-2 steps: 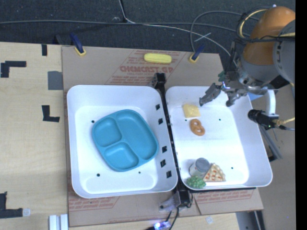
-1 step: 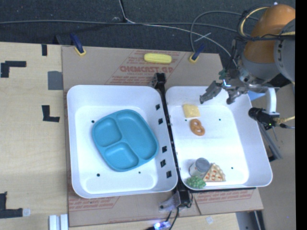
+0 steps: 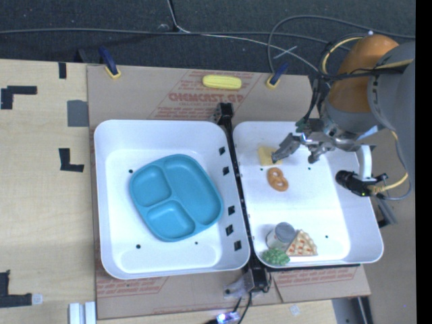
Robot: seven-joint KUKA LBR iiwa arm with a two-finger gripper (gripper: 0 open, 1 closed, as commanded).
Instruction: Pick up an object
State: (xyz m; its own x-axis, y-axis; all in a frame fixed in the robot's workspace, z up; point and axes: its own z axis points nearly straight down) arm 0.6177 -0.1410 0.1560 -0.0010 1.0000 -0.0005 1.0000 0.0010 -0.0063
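Observation:
In the right bin lie a yellow cheese wedge, a brown pretzel, a grey can, a pizza slice and a green leafy piece. My gripper hovers over the bin's upper part, just right of the cheese wedge. Its two dark fingers are spread apart with nothing between them. The left fingertip sits close to the cheese.
The left bin holds a blue divided plate. A yellow banana-like object lies on the cardboard behind the bins. Clamps hold the cardboard's rear edge. Cables loop above the arm.

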